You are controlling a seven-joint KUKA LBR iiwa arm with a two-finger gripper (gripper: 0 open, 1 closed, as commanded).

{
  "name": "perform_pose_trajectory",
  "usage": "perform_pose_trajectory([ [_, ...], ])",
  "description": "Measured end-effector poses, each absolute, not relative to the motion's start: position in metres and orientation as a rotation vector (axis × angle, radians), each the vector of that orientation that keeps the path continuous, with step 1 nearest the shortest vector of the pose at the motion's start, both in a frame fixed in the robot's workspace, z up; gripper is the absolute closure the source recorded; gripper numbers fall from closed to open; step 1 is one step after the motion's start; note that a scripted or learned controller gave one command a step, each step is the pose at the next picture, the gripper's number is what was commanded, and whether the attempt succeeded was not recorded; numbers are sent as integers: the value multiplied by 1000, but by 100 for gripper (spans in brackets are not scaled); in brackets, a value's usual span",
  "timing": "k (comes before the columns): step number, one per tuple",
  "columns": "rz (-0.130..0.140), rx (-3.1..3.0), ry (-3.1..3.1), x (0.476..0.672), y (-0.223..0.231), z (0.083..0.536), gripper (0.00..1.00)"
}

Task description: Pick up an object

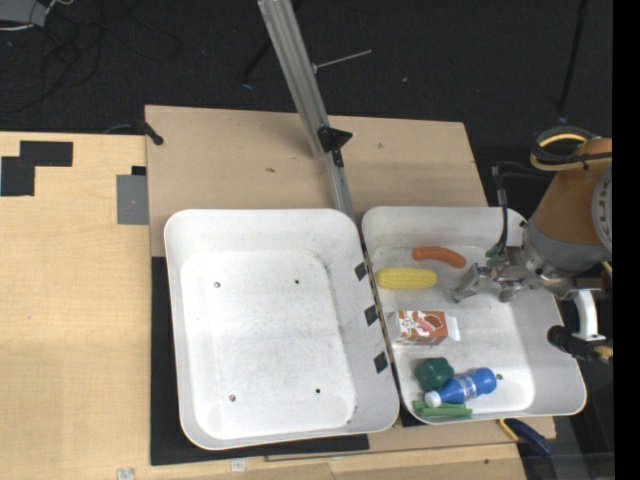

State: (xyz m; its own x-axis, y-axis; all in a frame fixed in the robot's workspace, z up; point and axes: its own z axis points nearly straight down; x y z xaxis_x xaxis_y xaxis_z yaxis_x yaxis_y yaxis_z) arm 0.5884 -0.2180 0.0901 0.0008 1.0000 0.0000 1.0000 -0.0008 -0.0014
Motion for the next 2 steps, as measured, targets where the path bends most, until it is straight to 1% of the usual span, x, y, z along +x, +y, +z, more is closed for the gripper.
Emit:
perform_pose_trajectory([
  [1,2,-2225,-2215,588,-219,101,100],
  [2,-1,-2228,-2218,580,-222,150,100],
])
